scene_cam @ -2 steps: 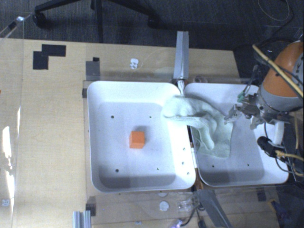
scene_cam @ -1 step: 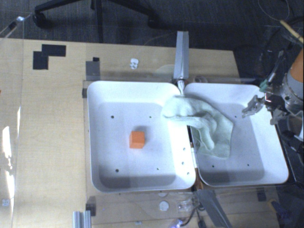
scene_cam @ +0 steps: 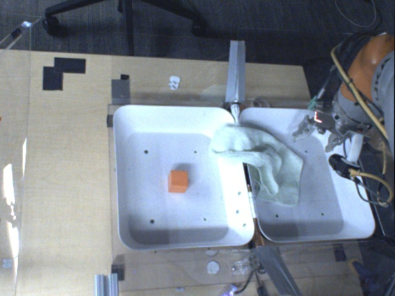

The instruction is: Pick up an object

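A small orange cube (scene_cam: 178,181) lies on the floor of the left bin (scene_cam: 142,227), a little left of its middle. A pale green cloth (scene_cam: 266,161) is draped over the divider between the bins, with most of it crumpled in the right bin (scene_cam: 345,221). My gripper (scene_cam: 313,139) hangs over the far right part of the right bin, just right of the cloth and apart from it. Its fingers (scene_cam: 300,130) are spread open, and nothing is between them.
A grey metal post (scene_cam: 236,73) stands at the back between the two bins. The arm's body and looping cables (scene_cam: 361,165) crowd the right bin's right edge. Wooden bench top (scene_cam: 62,165) stretches to the left of the bins.
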